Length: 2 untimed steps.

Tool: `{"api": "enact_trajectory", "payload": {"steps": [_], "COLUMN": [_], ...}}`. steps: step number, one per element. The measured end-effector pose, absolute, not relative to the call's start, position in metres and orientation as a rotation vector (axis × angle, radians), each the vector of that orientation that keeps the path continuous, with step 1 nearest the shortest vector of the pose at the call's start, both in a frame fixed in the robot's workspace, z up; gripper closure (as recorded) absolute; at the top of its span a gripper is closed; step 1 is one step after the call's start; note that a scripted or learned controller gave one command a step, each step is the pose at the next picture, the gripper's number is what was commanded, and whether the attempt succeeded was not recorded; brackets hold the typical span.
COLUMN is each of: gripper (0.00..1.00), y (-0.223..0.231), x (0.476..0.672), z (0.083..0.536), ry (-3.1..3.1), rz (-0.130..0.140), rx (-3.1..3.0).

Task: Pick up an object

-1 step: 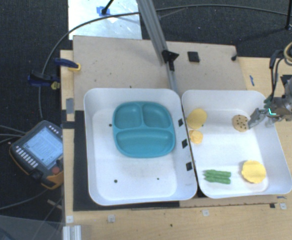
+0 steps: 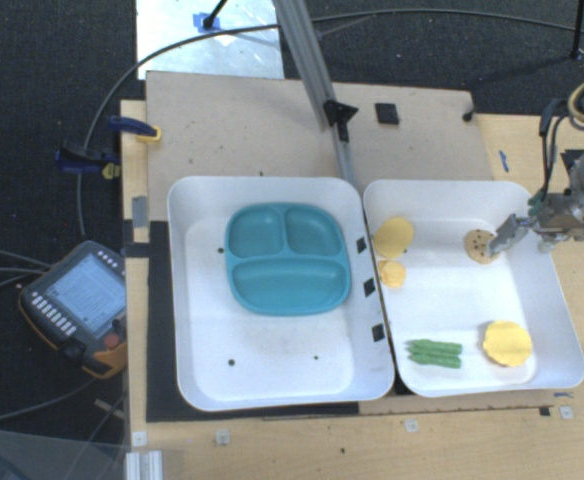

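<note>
At the frame's right edge the claw (image 2: 507,234), whose state I cannot tell, hovers beside one tan cookie (image 2: 480,245) in the right bin (image 2: 562,313), which also holds three yellow pieces and one green bean cluster (image 2: 435,353); the left bin (image 2: 197,298) holds one teal plate (image 2: 288,259).

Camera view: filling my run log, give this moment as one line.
gripper: right bin, beside cookie | holding: unclear | teal plate: left bin

Round tan cookie (image 2: 480,245) flat by right bin's (image 2: 452,298) far wall, just beside fingers (image 2: 505,234).
</note>
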State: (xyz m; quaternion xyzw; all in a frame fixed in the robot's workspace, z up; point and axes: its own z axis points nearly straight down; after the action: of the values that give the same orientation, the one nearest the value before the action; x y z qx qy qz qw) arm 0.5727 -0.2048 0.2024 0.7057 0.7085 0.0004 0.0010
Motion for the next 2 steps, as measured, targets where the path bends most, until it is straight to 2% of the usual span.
{"api": "enact_trajectory", "payload": {"steps": [2], "gripper": [0.00], "y": [-0.199], "x": [0.577], "z": [0.094], "ry": [2.222], "rz": [0.001], "rx": [2.217]}}
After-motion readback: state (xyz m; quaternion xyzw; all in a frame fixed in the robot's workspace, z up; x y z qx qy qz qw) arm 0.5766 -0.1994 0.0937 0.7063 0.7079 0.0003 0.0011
